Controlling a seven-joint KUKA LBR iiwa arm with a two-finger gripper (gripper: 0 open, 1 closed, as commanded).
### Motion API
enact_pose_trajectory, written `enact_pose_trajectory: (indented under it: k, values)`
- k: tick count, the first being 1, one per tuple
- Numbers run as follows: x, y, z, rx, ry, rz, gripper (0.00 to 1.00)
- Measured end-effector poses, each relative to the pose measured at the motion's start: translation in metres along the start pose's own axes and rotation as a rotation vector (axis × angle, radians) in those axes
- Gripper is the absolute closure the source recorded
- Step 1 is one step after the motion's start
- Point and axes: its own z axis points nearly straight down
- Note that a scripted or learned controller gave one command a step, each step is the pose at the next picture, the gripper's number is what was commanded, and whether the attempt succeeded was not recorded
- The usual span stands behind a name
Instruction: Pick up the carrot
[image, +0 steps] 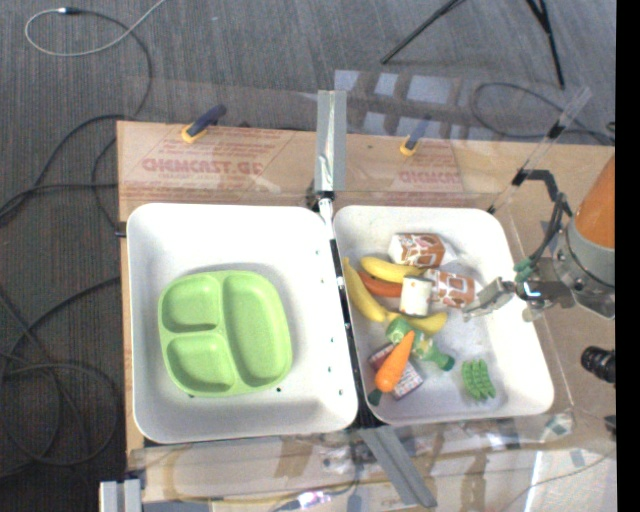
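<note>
Camera view, looking down on bench w/ two shallow white plastic bins side by side.

Left white bin (150, 240): holds one lime-green three-compartment plastic tray (226, 331), lying flat near bin's middle.

Right white bin (520, 360): cluttered w/ small toy food.
- Orange plastic carrot w/ green top (395, 362): lower-left part of bin, lying at a slant, green end up-right, tip pointing down-left; rests partly on a flat printed packet (400, 378).
- Yellow plastic bananas (372, 290): along bin's left side, just above carrot.
- Two small brown-and-white cartons (418, 248), one upper centre, other to its lower right, near gripper.
- White cube-like block (415, 295), touching bananas.
- Green ridged plastic piece (478, 380): lower right, apart from carrot.

Grey two-finger gripper (480, 300): reaches in from right, over bin's right-centre, beside the lower carton, well apart from carrot. Jaw state: can't tell, fingers too small & blurred. Nothing seen betw. them.

Orange-banded arm (600, 215) at right edge.
</note>
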Motion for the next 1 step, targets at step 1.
enact_pose_trajectory:
  k: [1]
  values:
    - [0.0721, 0.0028, 0.1596, -0.014, 0.001, 0.341, 0.00]
